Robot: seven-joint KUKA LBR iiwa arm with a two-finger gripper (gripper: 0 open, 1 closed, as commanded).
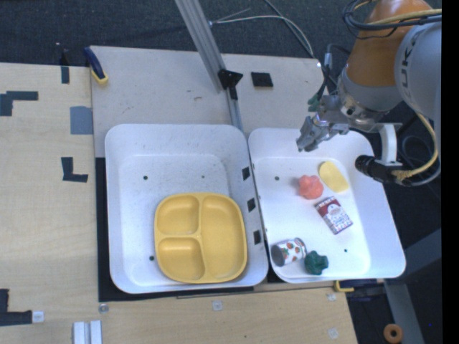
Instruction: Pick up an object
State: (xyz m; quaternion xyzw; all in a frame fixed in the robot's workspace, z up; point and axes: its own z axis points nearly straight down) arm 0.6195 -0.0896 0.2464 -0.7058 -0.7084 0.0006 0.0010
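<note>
The right bin point(280, 156) holds a pink lumpy object point(310, 186), a pale yellow oval object point(333, 176), a small red and white packet point(333, 215), a little can lying on its side point(288, 252) and a dark green object point(315, 263). My gripper point(310, 138) hangs over the bin's back part, up and slightly left of the pink object. Nothing shows between its fingers.
The left bin point(129, 163) carries a yellow divided plate point(201, 236) at its front. A metal pole point(204, 38) slants down to the gap between the bins. A black cable point(394, 169) loops beside the right bin's far right edge.
</note>
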